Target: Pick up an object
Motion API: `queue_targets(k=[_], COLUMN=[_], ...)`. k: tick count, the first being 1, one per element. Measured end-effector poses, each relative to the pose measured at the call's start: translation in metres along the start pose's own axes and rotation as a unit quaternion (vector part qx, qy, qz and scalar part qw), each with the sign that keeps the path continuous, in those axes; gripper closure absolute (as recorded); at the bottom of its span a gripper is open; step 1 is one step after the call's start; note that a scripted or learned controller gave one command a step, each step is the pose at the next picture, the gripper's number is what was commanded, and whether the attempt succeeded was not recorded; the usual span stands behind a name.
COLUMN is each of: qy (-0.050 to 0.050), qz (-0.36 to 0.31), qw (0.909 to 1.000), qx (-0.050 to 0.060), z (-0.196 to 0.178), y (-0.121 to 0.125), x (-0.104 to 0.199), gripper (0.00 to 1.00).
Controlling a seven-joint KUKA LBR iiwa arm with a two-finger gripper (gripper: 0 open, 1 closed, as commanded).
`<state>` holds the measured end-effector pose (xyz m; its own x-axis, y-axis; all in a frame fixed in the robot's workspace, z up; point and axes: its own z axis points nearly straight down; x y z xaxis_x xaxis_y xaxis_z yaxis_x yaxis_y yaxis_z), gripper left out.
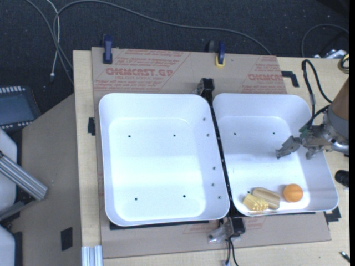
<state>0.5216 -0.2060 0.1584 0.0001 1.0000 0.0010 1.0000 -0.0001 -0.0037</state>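
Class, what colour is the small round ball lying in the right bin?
Orange: the ball sits near the front edge of the right bin, clearest in the camera view.

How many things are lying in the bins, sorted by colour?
Orange: 1, the orange ball
Yellow: 1, the corn cob
Tan: 1, the bread roll
Total: 3, all in the right bin

The arm [339, 121] runs off the right edge, mostly cut off.

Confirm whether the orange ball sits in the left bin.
No. The orange ball lies in the right bin, near its front edge beside a yellow corn cob.
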Motion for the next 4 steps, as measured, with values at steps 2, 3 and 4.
queue_targets(k=[2,3,4], qy=[0.0,-0.001,-0.001], qz=[0.0,0.0,0.0], qw=[1.0,1.0,1.0], qx=[-0.001,-0.003,-0.005], z=[0.072,0.06,-0.001], y=[0.004,0.005,0.0], x=[0.005,0.004,0.007], gripper=[0.0,1.0,1.0])
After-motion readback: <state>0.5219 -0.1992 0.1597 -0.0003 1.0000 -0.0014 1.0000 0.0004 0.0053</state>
